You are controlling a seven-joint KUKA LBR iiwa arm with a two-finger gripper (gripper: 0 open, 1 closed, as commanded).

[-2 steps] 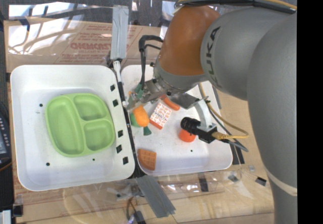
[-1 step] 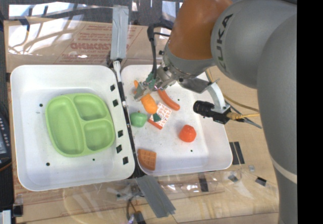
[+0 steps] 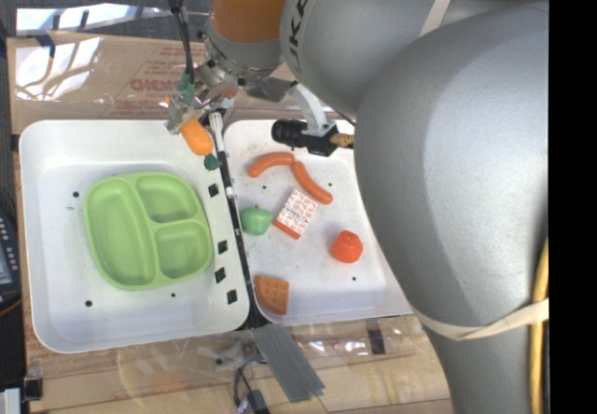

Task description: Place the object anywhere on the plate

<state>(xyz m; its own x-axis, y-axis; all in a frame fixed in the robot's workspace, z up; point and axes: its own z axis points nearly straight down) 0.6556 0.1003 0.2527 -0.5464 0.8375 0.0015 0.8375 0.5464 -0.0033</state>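
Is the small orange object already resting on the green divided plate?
No: the small orange object sits at the gripper, above the bins' shared rim, well clear of the green divided plate.

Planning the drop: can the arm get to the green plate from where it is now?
Probably yes. The gripper with the orange object hangs near the left bin's upper right corner, and the green plate lies open below it, with nothing on it or between them.
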